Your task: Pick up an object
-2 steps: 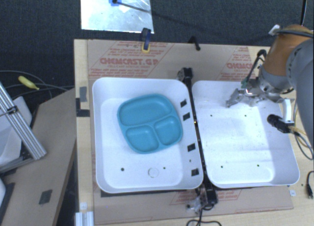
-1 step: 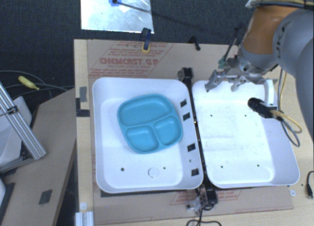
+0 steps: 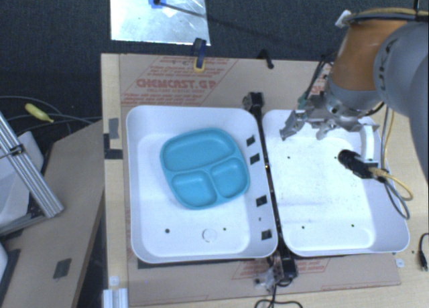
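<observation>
The gripper [image 3: 306, 128], fingers spread and holding nothing, hangs over the right bin's [image 3: 322, 233] far edge; the blue tray [image 3: 204, 168] lies well left, in the left bin [image 3: 151, 233].

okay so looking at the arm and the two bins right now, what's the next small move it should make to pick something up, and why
Probably swing the gripper left toward the blue divided plate. That plate lies in the left bin, while the gripper sits over the right bin, at its back edge, with nothing seen between its fingers.
</observation>
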Available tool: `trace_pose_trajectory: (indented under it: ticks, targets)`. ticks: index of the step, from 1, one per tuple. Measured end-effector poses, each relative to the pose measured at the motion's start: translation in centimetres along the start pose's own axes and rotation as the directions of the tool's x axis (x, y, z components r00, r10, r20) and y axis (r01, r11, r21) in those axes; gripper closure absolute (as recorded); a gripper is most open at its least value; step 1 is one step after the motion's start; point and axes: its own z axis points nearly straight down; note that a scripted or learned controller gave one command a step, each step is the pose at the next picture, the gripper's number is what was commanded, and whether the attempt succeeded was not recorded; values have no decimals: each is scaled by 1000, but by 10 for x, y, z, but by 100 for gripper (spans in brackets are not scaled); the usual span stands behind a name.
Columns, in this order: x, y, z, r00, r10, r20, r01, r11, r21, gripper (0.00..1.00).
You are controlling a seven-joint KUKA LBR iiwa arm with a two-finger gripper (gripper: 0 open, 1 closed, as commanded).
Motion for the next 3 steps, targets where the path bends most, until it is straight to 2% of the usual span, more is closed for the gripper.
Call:
trace_pose_trajectory:
  ticks: [1, 2, 3]
  targets:
    - [106, -69, 1, 1000, -11, -5, 11, 1000, 3, 0]
    - [84, -12, -1, 1000, -1, 1, 1, 1000, -7, 0]
    - [145, -51, -98, 1000, -8, -4, 8, 1000, -11, 0]
